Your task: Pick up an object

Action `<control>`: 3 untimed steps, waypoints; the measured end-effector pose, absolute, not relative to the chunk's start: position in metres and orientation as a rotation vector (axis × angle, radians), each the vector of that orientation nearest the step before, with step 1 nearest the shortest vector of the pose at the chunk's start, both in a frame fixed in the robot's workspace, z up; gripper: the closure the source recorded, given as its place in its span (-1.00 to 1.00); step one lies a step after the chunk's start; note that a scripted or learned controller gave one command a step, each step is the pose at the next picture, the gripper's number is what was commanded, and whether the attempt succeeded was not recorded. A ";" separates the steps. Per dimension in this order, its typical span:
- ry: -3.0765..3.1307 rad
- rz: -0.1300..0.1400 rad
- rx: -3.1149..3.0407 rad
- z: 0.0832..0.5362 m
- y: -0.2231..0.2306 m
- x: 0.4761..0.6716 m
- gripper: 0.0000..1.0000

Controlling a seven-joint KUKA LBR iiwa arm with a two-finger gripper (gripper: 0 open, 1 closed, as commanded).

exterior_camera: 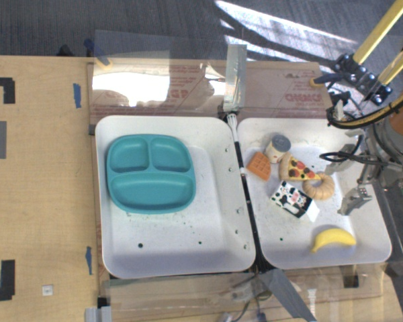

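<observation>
Gripper point(354, 202) hangs over the right bin's point(289, 253) right edge, above bare floor beside the banana point(333, 239); finger opening cannot be determined.

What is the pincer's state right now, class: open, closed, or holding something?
Pincer: over the right bin, above the banana, with nothing seen between its fingers; open or closed cannot be told.

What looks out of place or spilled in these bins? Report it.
Nothing looks spilled or damaged. The toy foods crowd together in the right bin: pizza slice overlaps the donut, the banana lies apart. The teal plate sits flat in the left bin.
</observation>
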State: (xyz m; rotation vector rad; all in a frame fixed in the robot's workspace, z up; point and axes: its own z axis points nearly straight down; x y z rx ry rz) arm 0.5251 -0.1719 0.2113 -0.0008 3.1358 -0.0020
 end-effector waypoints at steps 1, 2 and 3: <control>3.080 -0.002 0.528 0.123 -0.155 0.595 -1.00; 2.954 0.004 1.035 0.088 -0.119 0.623 -1.00; 2.945 0.004 1.029 0.102 -0.118 0.626 1.00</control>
